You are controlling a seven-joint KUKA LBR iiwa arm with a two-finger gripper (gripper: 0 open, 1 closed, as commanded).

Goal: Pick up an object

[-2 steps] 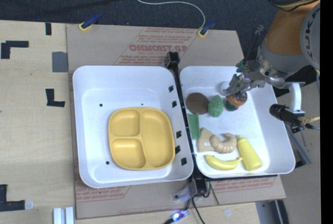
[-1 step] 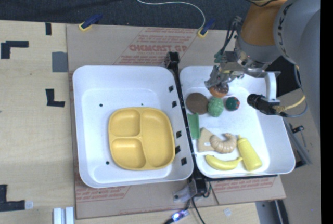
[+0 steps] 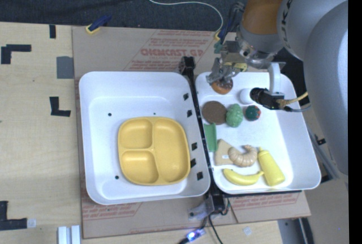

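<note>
Orange and round, a small toy piece (image 3: pixel 222 88) lies at the far left corner of the right bin (image 3: pixel 294 141) — the gripper (image 3: pixel 222 75) sits right over it, whether clenched or released I cannot tell. Nearer lie a brown disc (image 3: pixel 214 112) and green ball (image 3: pixel 234 116); the left bin (image 3: pixel 96 124) bears a yellow divided plate (image 3: pixel 153 150).

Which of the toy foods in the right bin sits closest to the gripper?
The orange piece at the bin's far left corner, directly under the gripper. The brown disc and green ball lie nearer the camera.
</note>
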